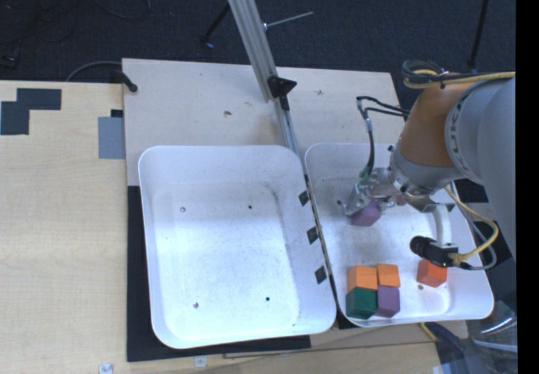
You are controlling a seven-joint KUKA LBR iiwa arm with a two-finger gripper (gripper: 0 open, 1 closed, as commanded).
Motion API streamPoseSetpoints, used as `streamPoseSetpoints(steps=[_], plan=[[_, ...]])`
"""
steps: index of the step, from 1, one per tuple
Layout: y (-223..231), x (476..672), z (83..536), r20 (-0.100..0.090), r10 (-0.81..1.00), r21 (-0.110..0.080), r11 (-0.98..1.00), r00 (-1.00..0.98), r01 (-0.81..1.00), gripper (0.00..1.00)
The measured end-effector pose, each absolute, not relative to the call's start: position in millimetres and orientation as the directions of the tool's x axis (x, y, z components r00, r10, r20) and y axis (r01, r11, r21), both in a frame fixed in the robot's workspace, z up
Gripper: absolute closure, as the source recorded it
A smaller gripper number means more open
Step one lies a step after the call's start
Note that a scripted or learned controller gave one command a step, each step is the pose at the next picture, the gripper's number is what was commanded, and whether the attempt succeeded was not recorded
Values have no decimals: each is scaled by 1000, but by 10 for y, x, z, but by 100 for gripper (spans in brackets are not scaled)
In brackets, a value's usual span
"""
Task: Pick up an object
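While the gripper (368, 200) sits directly over the purple block (365, 214), grip state cannot be told; remaining blocks (376, 289) lie toward 6 o'clock.

Two bins sit side by side on the desk (210, 103), the left bin (160, 195) beside the right bin (472, 301). In the right bin, four blocks (375, 288) cluster touching near the front, a single block (431, 274) just to their right. Behind them the tool (368, 200) is at another block (366, 213).
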State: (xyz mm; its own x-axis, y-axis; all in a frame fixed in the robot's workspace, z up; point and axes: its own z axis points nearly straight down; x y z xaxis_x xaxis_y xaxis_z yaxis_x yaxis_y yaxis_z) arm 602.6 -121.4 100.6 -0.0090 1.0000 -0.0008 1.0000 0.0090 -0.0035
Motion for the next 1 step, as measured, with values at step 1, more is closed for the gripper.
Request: streamPoseSetpoints(steps=[1], plan=[[-544,6032,1947,3,1000,4,6,-6,1000,100]])
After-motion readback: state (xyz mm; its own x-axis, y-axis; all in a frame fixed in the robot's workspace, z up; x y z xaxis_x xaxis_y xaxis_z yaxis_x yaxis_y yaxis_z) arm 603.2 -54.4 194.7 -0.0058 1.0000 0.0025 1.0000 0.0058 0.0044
